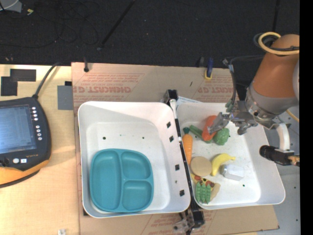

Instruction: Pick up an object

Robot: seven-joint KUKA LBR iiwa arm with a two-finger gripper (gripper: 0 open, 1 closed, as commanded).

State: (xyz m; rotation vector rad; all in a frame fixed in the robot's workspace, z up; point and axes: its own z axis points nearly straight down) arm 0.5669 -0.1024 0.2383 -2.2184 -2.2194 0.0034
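Near edge, right white plastic bin (266, 192): green ridged toy veg w/ red bits (203, 190) sits at the front-left corner. Behind it, a tan round disc (199, 165), touching a yellow plastic banana (218, 163); a small clear/white block (233, 172) lies just right of the banana. An orange toy carrot (187, 146) lies along the left wall. Left white bin (90, 114) holds a teal 3-compartment plastic tray (121, 180).

Further back, my two-finger gripper (218, 124) is over a red-orange toy pepper (211, 127), beside a green broccoli-like toy (221, 137) and a dark green piece (195, 130). Finger state: cannot tell. No object visibly grasped.

Far left: black tablet-type pendant (19, 131) on the bench.
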